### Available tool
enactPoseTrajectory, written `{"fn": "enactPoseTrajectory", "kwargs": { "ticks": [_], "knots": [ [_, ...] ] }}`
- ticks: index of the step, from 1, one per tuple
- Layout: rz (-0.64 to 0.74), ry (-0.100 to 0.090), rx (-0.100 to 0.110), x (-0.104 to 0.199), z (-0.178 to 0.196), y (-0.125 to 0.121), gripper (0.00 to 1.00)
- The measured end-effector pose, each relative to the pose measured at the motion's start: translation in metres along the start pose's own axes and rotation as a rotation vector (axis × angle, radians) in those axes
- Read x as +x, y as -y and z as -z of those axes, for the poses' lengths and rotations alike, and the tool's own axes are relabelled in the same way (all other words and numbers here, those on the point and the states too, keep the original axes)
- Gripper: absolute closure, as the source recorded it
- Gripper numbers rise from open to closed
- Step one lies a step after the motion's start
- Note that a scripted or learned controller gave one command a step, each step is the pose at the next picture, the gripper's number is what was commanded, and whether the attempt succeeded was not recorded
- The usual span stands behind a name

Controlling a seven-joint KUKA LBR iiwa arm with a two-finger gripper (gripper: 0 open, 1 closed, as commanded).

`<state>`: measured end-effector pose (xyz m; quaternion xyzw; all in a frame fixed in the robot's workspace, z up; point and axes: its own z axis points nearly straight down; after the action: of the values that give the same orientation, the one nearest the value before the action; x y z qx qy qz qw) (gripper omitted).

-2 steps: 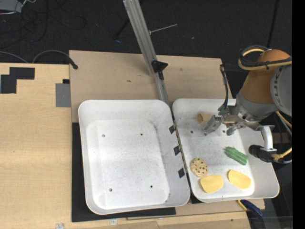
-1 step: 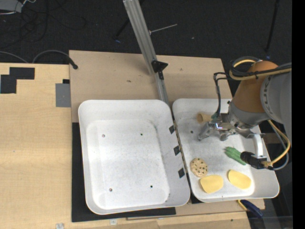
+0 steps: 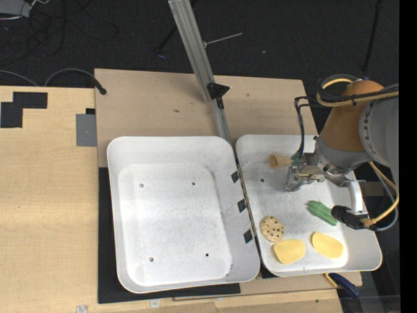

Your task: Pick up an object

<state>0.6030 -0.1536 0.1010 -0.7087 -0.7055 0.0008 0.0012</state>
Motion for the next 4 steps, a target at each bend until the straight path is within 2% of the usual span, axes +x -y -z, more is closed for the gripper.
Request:
{"fn": "enactPoseTrajectory", "kwargs": {
  "ticks": [2, 3, 4],
  "knots": [
    [-0.001, 0.001, -0.005, -0.013, 0.101, 0.012, 1.0],
    [0.003, 0.003, -0.007, -0.023, 0.158, 0.009, 1.0],
    [0.006, 0.001, -0.004, -0.023, 0.176, 0.008, 1.0]
  ]
}}
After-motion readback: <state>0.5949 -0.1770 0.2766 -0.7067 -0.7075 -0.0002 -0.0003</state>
